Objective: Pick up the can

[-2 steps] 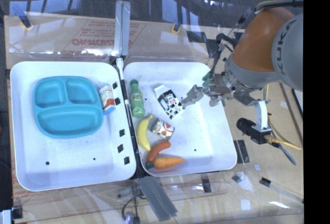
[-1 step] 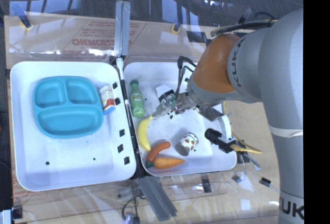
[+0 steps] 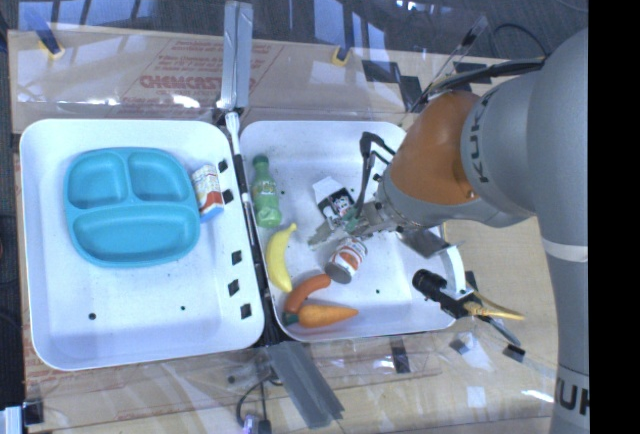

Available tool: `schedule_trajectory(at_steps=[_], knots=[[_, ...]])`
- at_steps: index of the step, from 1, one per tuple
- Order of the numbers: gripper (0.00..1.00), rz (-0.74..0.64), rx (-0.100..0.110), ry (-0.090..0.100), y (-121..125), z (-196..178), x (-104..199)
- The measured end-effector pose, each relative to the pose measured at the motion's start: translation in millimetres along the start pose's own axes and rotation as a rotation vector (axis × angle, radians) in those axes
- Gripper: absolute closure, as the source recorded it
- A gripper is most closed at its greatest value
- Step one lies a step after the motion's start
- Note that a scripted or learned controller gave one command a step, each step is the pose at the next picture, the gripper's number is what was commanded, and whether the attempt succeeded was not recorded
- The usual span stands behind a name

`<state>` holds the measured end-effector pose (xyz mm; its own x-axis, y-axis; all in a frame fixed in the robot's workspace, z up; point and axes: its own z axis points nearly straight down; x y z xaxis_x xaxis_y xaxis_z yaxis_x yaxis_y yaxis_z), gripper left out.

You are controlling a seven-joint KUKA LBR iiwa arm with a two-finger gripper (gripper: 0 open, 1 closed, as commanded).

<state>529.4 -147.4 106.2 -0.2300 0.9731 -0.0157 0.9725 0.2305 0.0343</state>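
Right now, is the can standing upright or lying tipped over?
Tipped. The can lies slanted on the right bin floor, its round end facing the carrots.

The bench (image 3: 520, 272) bears two white bins (image 3: 60, 322).

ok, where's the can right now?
The can lies on its side in the right bin, just under the hand, with the banana to its left and the carrots below it.
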Motion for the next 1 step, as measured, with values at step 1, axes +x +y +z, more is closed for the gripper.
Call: schedule_trajectory(at_steps=[1], knots=[[1.0, -0.003, -0.009, -0.011, 2.8, -15.0, -4.6]])
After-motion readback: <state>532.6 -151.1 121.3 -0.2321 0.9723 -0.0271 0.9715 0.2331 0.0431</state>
